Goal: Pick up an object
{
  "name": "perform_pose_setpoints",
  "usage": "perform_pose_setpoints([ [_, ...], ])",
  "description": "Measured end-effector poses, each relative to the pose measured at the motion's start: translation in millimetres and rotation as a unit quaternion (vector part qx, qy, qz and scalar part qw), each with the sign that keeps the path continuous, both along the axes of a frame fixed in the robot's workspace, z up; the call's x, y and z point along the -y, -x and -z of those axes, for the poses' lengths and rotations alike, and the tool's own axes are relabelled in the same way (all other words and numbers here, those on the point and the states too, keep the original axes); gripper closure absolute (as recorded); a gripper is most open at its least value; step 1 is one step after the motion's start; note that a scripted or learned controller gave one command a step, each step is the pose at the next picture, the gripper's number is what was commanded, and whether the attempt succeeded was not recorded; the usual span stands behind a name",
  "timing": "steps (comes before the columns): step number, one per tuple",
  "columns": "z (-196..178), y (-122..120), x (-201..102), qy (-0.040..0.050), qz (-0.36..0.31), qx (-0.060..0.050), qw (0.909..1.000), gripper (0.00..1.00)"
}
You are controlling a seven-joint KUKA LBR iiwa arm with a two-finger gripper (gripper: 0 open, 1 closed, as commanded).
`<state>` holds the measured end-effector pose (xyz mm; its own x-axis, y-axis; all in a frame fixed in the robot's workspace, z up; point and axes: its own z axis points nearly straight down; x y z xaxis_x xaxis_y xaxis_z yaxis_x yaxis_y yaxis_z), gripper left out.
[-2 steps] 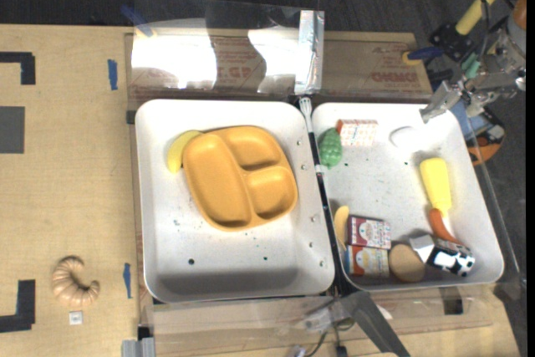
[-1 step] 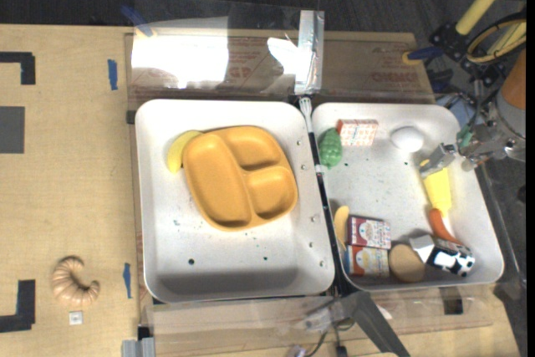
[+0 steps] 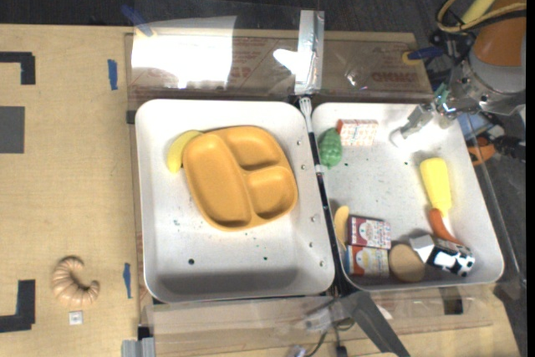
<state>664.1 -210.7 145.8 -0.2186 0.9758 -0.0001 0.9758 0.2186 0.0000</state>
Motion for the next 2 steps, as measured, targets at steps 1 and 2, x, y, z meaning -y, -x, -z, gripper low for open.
perform_pose_setpoints([
  [1,26,-3,-41,-0.0005,-0.028,0.000,0.9996,0.00],
  [2,56,-3,-53,0.0022,-0.038,0.000,0.9993,0.00],
])
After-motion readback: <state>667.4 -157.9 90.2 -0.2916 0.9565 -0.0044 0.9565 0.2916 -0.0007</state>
